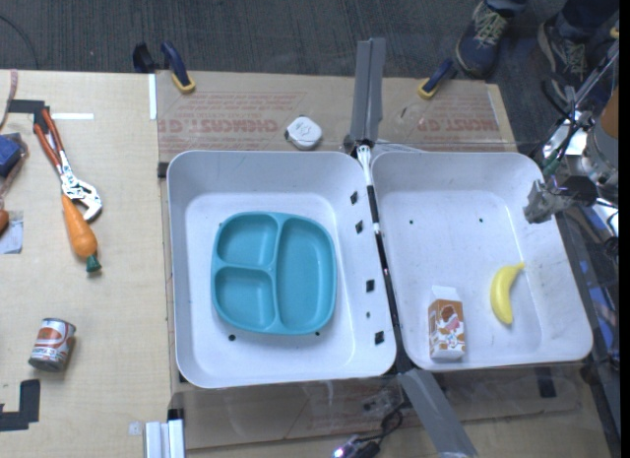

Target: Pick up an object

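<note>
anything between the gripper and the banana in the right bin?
Nothing visible. The two-finger gripper sits over the right bin's far right edge; bare white floor separates it from the yellow banana. The small carton lies off to the banana's left.

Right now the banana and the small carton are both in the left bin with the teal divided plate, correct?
Not quite. The camera view shows the banana and the small carton in the right bin; the teal divided plate lies alone in the left bin.

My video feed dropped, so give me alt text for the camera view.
The right white bin holds a yellow banana and a small carton, with the gripper at its right rim. The left white bin holds a teal divided plate.
</note>
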Robot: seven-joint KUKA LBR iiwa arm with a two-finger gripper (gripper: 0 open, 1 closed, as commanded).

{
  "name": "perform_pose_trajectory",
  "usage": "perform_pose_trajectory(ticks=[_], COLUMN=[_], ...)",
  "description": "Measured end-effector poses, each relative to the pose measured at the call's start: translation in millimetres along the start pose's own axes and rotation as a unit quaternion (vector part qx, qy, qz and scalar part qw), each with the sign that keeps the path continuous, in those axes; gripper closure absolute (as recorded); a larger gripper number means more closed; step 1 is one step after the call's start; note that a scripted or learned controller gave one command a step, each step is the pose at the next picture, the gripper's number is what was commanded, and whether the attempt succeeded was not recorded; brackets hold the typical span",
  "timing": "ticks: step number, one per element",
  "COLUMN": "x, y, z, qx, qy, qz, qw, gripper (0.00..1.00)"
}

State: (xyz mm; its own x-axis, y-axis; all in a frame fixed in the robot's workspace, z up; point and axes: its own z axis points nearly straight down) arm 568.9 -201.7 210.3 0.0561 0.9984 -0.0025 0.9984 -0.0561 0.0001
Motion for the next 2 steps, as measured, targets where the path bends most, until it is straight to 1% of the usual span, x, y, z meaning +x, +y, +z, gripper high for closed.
perform_pose_trajectory(ticks=[1,2], x=[54,101], y=[-95,-7], z=[119,118], qx=[0.001,0.0], qy=[0.002,0.001], qz=[-0.005,-0.043], qw=[1.0,0.9991], gripper=[1.0,1.0])
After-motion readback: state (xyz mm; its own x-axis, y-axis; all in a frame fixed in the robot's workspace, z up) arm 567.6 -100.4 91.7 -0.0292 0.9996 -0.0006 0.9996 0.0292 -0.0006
